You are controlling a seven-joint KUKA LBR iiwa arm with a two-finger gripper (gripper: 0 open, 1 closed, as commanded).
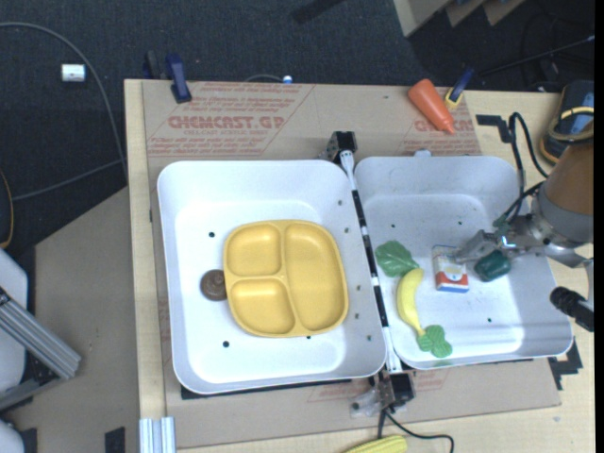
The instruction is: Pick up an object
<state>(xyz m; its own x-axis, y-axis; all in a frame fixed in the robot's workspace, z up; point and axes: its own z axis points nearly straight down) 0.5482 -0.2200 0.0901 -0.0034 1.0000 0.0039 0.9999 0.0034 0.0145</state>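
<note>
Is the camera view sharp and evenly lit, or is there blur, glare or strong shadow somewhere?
Camera view: light is soft and even, shadows under the yellow tray are faint; the left bin and right bin are bright white but not blown out; the whole image is slightly soft, and the gripper near the small box looks somewhat blurred; the dark floor keeps little detail.

Two white bins side by side on worktop (236,121). Left bin (189,253) — yellow divided plate (283,277), brown disc (213,284) at its left edge. Right bin (500,319) — banana (410,298), green leaf (394,257), small carton (451,276). End effector (472,250) low over carton.
</note>
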